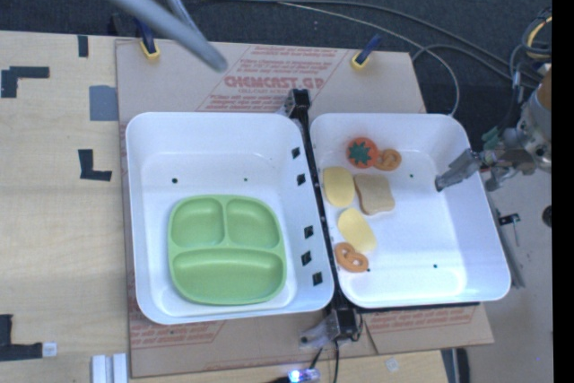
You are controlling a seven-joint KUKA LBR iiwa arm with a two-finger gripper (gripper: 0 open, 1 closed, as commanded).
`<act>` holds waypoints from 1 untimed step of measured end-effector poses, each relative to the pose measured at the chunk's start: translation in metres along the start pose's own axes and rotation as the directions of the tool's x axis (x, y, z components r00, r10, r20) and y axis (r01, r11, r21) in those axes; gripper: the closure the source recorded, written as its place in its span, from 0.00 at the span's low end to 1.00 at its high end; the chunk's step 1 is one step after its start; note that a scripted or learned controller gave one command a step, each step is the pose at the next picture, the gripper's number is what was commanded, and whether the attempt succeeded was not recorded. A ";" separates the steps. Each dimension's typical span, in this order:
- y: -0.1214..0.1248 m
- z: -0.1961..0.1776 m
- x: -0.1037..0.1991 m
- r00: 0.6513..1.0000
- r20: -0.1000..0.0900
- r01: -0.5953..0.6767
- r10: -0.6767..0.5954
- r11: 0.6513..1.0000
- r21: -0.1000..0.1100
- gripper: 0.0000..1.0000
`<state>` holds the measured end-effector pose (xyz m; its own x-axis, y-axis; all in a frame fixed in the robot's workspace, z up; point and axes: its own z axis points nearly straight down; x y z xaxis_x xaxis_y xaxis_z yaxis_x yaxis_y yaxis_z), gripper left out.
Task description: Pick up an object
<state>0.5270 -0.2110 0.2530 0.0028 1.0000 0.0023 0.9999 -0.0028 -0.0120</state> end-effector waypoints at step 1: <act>0.002 -0.006 0.001 1.000 0.003 0.004 -0.004 1.000 -0.011 0.00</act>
<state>0.5294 -0.2104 0.2590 -0.0013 1.0000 -0.0002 1.0000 0.0013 -0.0012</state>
